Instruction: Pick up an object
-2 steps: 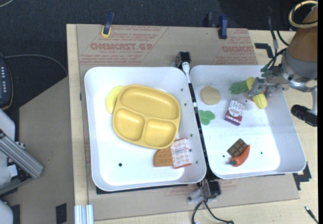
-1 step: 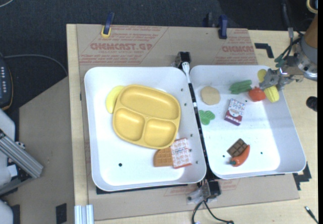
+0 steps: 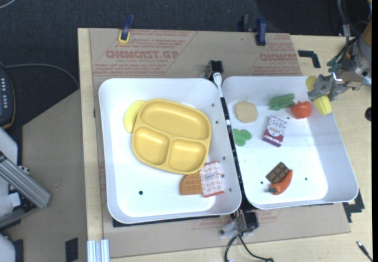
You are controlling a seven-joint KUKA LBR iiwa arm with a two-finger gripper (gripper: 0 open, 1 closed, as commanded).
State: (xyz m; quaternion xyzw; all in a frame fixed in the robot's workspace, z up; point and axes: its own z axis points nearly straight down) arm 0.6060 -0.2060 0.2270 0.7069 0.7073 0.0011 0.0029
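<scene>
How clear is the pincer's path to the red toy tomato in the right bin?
Probably clear: the pincer sits at the right bin's far edge, and the red toy tomato lies uncovered nearby.

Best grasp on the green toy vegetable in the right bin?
Judging by its pose, come straight down on the green toy vegetable and close the fingers across its narrow middle. It lies flat and elongated, left-right; the red tomato crowds its right end.

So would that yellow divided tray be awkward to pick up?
Probably. The yellow divided tray is wide and shallow, so the gripper would likely need its thin rim. It looks like stiff, light plastic, and may tilt if lifted from one edge.
</scene>
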